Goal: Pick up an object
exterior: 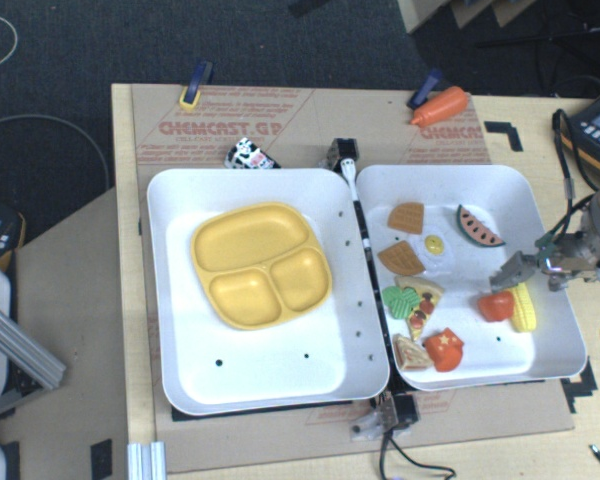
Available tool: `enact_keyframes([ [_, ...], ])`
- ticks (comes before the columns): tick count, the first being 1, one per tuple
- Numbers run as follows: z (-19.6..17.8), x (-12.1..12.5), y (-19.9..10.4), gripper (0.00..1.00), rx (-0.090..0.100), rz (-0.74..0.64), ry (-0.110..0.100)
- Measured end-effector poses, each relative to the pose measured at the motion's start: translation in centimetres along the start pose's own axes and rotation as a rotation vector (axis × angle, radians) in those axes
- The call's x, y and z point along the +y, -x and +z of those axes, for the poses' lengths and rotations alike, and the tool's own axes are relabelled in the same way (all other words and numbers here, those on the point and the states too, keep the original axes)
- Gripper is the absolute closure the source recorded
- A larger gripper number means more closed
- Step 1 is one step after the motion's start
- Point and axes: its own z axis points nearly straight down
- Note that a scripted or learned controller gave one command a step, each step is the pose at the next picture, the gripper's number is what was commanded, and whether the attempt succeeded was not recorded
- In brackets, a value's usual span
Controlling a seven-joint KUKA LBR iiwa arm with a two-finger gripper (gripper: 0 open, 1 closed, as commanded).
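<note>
Grey metal gripper [515, 268] is seen low over the right white bin [558, 313], reaching in from the right edge. Its tip sits just beside the small red tomato-like toy [496, 306] and the yellow plastic corn cob [524, 308], which touch each other near the bin's right side. Nothing is seen gripped, & whether it is released or clenched cannot be told from this angle.

Likely target, as judged: the red toy or the corn, since they lie directly under the tip. For a clean pick, one item should be chosen & centred on, not the seam between the two; otherwise both may be nudged apart w/o a hold. Corn is probably best gripped across its narrow width; the red piece looks rounder and may roll if pinched off-centre. Descent should be straight down, w/ closing done only once the item is bracketed.

Other items in the right bin are kept well apart from this spot: a watermelon slice toy [478, 226] at the far side, two brown toast-like pieces [404, 238], a fried-egg toy [434, 244], a green-and-tan food piece [412, 300], and a red pepper-like toy [444, 348] at the near edge. Left white bin [180, 368] holds a yellow three-compartment plate [260, 263]. An orange carrot toy [440, 106] lies on the tabletop [140, 168] beyond the bins.
</note>
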Motion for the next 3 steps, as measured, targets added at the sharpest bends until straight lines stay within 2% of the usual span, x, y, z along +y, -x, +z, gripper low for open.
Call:
enact_keyframes([
  [1, 6.4, -0.4, -0.1, 0.0, 0.004, 0.001, -0.007],
  [2, 10.3, 0.0, -0.6, 0.0, 0.009, -0.005, 0.005],
  [3, 9.2, 0.1, -0.2, 1.0, -0.002, -0.002, 0.013],
])
